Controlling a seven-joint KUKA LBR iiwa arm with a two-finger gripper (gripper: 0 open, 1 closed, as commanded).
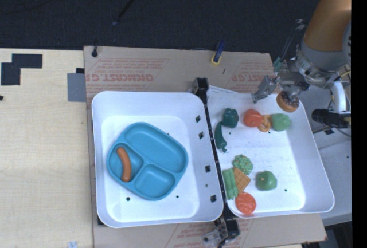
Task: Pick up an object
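My gripper [285, 92] hangs over the back right corner of the right bin [298, 195]. A brown ring-shaped donut [288, 102] sits between its fingers, just above the bin's rim, and the gripper is shut on it. Below it in the bin lie a red-orange tomato [252, 118], a small orange ring [265, 124] and a light green fruit [281, 122]. A dark green pepper [230, 117] and a dark green cucumber [220, 136] lie by the bin's left wall.
Nearer the front of the right bin lie a bumpy green vegetable [242, 163], green beans [229, 182], an orange waffle [242, 182], a green apple [265, 180] and a red tomato [246, 203]. The left bin [103, 121] holds a blue divided plate [155, 155] with a sausage [123, 163].
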